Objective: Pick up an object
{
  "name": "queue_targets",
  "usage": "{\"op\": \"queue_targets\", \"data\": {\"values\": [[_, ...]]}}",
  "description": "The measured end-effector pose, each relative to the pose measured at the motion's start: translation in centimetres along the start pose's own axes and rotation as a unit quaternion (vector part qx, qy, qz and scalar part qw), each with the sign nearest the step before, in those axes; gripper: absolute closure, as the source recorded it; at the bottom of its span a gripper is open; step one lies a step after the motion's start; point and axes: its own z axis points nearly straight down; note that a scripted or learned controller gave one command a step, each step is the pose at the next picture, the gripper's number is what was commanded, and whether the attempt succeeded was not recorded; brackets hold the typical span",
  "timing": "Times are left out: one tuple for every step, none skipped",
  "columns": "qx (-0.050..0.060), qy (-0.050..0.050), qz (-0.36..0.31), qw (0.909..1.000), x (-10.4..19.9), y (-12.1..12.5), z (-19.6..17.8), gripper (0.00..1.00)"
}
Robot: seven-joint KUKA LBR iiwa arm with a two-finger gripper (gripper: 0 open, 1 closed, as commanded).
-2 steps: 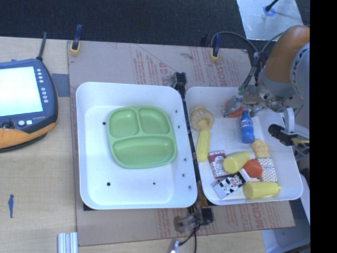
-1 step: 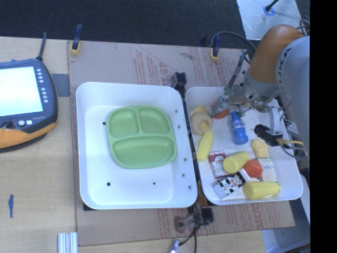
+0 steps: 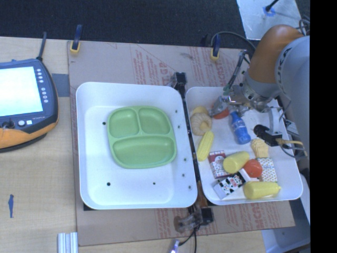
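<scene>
Yellow block (image 3: 260, 190) beside unreadable printed cards (image 3: 230, 183); gripper (image 3: 227, 103) fingers' state unclear

Wooden bench (image 3: 37, 194), brown board (image 3: 131, 62) clamped on top, dark floor (image 3: 131, 4), perhaps carpet

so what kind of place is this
Likely a robotics lab bench: a teach pendant, two white bins, one with toy food like a corn cob, and clamps holding the board.
</scene>
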Motion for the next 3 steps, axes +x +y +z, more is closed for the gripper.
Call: {"op": "queue_targets", "data": {"values": [[0.001, 0.0, 0.0, 1.0, 0.5, 0.0, 0.0, 0.0], [0.001, 0.0, -0.001, 1.0, 0.9, 0.0, 0.0, 0.0], [0.002, 0.0, -0.001, 1.0, 1.6, 0.0, 0.0, 0.0]]}}
